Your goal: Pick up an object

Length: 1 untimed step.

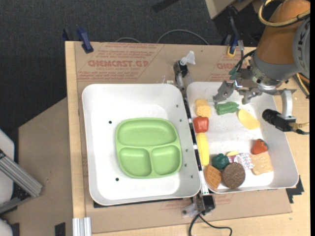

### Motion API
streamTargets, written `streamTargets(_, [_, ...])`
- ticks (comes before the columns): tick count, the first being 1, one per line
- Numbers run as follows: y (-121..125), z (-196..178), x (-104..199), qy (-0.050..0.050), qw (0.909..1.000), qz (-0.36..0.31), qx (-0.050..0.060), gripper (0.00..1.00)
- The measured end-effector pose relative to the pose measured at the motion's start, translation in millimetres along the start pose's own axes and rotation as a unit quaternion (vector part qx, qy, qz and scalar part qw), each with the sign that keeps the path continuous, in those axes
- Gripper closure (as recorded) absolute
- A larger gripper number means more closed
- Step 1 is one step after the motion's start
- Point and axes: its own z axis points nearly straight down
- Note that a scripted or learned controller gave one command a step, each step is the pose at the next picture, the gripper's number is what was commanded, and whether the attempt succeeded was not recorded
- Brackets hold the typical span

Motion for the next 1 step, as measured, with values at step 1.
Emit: streamTargets(1, [18.1, 104.2, -29.6, 0.001, 1.0000, 0.001, 0.005, 0.00])
